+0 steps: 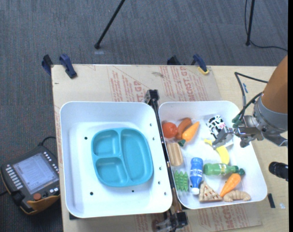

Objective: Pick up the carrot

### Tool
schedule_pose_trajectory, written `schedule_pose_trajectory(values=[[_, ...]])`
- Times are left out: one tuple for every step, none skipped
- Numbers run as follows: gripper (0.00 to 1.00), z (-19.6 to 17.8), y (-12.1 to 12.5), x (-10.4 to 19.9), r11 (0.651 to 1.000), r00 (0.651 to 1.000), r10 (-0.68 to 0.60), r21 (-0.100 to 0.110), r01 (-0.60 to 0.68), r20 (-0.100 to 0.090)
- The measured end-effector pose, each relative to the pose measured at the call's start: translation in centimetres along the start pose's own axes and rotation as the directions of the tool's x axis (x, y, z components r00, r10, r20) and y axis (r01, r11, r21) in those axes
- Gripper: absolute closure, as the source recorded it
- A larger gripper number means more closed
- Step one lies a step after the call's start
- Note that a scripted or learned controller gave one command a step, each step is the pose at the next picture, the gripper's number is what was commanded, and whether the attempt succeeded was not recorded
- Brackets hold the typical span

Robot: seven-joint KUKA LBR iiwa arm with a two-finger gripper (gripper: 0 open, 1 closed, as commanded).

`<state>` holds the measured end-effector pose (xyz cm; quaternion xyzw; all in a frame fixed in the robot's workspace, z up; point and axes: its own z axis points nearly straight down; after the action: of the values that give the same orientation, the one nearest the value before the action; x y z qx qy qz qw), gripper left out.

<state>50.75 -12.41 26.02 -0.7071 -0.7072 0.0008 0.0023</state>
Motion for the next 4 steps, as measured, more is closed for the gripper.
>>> schedule_pose_trajectory(values=[[0.00, 12.2, -3.2, -1.3, 0.983, 0.983, -0.182, 0.001, 0.182, -0.001], [0.00, 12.7, -3.1, -6.3, 0.908, 0.908, -0.418, -0.003, 0.418, 0.002], [0.00, 16.8, -2.7, -3.4, 0.965, 0.965, -0.261, -0.017, 0.261, 0.016], [1.00, 15.8, -2.7, -3.4, 0.967, 0.967, -0.256, -0.014, 0.256, 0.013]])
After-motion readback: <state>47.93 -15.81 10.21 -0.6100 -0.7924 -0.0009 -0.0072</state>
